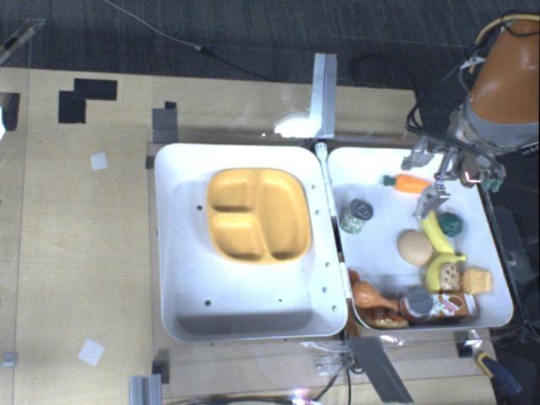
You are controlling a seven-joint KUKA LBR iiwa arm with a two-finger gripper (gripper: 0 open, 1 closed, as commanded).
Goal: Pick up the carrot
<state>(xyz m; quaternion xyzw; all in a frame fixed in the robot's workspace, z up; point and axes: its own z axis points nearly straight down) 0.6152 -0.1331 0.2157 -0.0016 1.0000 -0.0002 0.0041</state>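
In right bin (498,251), one carrot (411,184)

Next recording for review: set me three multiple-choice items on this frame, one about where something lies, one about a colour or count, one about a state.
1. Where does the carrot lie?
A. In the right bin, near its far edge
B. On the yellow plate
C. On the bench outside both bins

2. How many compartments does the yellow plate have?
A. One
B. Three
C. Five

3. What is the state of the carrot relative to the gripper?
A. Lifted clear above the bin
B. Lying in the bin, with the gripper just beside it on its right
C. Dropped into the left bin

Answers:
1. A, since the orange carrot rests at the top of the right bin.
2. B, since the plate shows one large and two smaller sections.
3. B, since the carrot lies on the bin floor next to the gripper.
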